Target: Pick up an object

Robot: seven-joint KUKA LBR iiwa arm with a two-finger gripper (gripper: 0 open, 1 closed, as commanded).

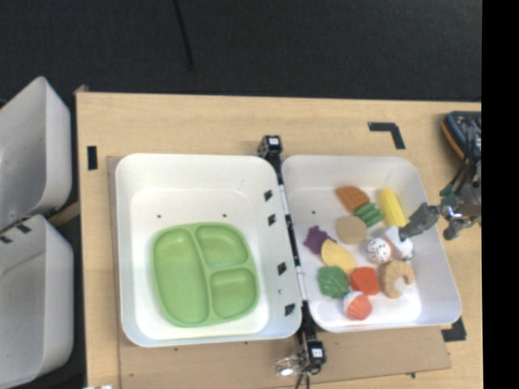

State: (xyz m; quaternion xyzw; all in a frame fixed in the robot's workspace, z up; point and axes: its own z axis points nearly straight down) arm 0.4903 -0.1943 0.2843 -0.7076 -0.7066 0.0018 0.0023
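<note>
- The gripper (410, 232) reaches in from the right edge of the right bin (434, 298), low over the toy pile; it is too small and blurred to judge its opening or any hold.
- Toys lie clustered mid-bin: corn (392, 207), white ball (378, 250), bagel (396, 276), lemon (338, 255). The ball and corn lie nearest the tip and are likely targets.
- The left bin (130, 298) holds a green tray (204, 272).
- The bench (186, 124) is pale wood; dark floor lies beyond it.
</note>
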